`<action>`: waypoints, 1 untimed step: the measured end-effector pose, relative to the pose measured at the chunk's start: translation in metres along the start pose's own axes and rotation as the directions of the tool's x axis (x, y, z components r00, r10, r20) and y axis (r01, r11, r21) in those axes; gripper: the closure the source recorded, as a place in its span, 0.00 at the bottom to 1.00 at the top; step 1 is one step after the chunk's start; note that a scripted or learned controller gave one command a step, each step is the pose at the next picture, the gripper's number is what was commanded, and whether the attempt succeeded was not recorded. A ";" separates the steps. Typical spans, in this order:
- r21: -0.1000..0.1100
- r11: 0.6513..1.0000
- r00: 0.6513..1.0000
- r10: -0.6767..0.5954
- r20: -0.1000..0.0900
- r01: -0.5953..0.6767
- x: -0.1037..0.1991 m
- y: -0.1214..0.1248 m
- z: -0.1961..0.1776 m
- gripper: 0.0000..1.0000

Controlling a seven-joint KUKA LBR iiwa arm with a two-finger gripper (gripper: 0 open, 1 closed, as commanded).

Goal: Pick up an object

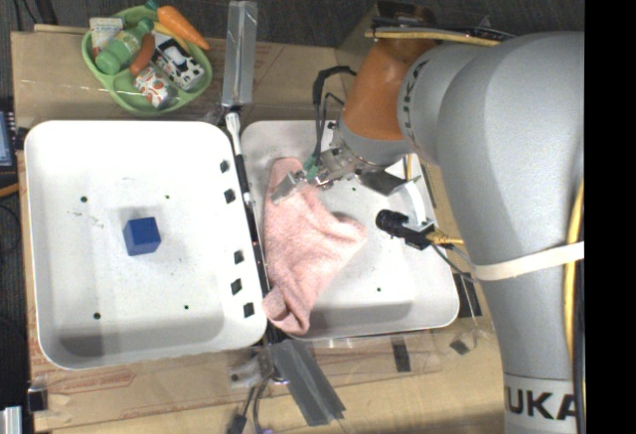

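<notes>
Pincer [298, 181] over pink towel [303, 248] top edge, grip state unclear, arm [497, 154] hiding right bin [397, 308] corner

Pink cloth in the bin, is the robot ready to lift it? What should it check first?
1. Pincer over the pink cloth, at its top end: ok.
2. Cloth between the pincer's fingers: cannot tell.
3. Cloth inside the right bin: not ok, its lower end drapes over the rim.
4. Blue cube out of the way, in the left bin: ok.
5. Green bowl of toys outside both bins: ok.
</notes>
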State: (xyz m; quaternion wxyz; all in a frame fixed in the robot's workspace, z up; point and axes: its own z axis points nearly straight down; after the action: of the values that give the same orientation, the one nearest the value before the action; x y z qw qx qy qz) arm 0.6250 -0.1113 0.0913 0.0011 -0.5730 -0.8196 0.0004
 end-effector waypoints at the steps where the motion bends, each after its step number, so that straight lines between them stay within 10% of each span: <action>1: 0.002 0.999 0.999 -0.037 -0.001 0.037 0.000 -0.020 0.001 0.00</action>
State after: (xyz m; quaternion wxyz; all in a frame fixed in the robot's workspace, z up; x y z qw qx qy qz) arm 0.6059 -0.1187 0.0906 0.0023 -0.5578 -0.8300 0.0010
